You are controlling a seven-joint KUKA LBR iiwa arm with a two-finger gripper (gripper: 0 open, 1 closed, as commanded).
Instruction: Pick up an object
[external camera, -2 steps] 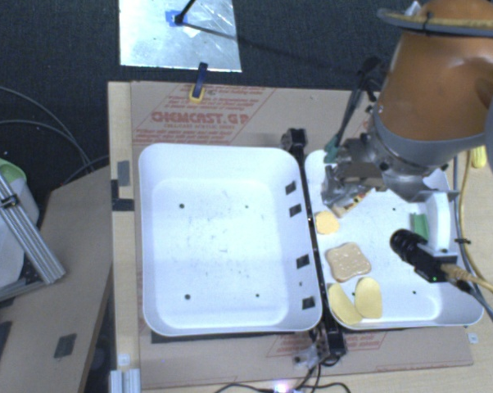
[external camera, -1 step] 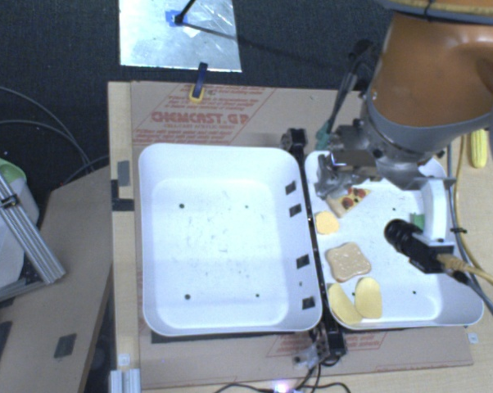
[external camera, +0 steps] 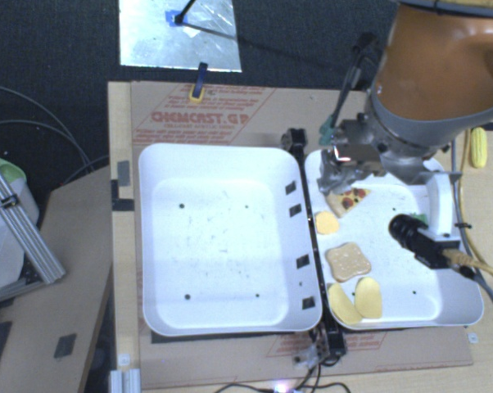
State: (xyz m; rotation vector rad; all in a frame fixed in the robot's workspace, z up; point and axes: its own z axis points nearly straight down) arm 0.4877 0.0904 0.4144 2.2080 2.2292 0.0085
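The gripper [external camera: 342,173] is hovering directly above the pizza slice [external camera: 350,198] in the right bin [external camera: 455,305]; I cannot tell its state.

Two white bins side by side on a cardboard sheet [external camera: 205,117] with red lettering. Left bin [external camera: 222,240] speckled with small dark marks. Shiny metal plate [external camera: 179,23] beyond, on dark floor. Aluminium frame [external camera: 17,228] at left edge.
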